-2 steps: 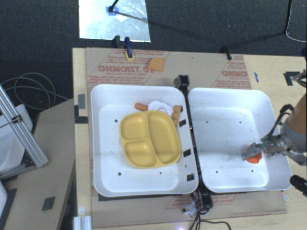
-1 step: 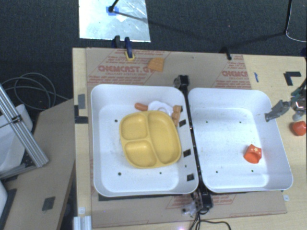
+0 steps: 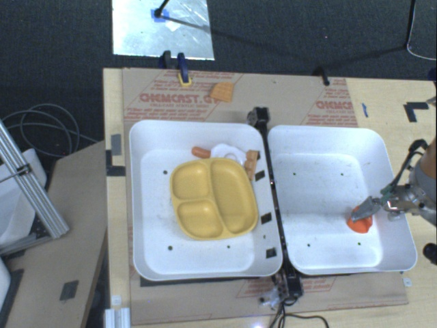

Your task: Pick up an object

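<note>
- Reaching in from the right edge, over the right bin (image 3: 328,142): grey arm with the gripper (image 3: 369,209) low near the bin's right wall.
- Pressing against, or hovering just above, a small orange-red object (image 3: 360,223) on the right bin's floor, close to the right rim; cannot tell whether the claw is released, clenched or grasping, since the fingertips are blurring into the object.
- Lying in the left bin (image 3: 147,183): a yellow divided tray (image 3: 213,198), taking up the middle of the floor.
- Sitting just behind the tray: a small orange sausage-like piece (image 3: 201,152), a white item (image 3: 228,153), and a tan piece (image 3: 252,161) near the divider between bins.
- Resting on the cardboard behind the bins: a tan flat scrap (image 3: 222,91).
</note>
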Motion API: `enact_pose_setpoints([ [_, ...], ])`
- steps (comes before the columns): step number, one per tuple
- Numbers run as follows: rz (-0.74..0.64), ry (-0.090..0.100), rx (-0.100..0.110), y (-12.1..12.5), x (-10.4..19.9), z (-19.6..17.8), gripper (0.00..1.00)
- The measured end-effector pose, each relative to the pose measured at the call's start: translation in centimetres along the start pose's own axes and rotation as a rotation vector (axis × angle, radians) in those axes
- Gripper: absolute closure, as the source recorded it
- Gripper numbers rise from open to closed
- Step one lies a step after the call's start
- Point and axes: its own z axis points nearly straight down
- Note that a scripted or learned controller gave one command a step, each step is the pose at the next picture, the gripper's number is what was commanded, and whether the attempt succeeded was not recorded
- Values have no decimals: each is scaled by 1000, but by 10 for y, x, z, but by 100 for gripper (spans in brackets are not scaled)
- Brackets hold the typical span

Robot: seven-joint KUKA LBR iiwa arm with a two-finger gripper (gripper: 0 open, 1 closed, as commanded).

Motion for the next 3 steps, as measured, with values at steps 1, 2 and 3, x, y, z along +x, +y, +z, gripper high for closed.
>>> enact_pose_setpoints([
  [1,-2,-5,-12,4,0,77,0],
  [2,-17,-5,-30,89,69,-55,0],
  [3,4,-5,-3,44,9,26,0],
])
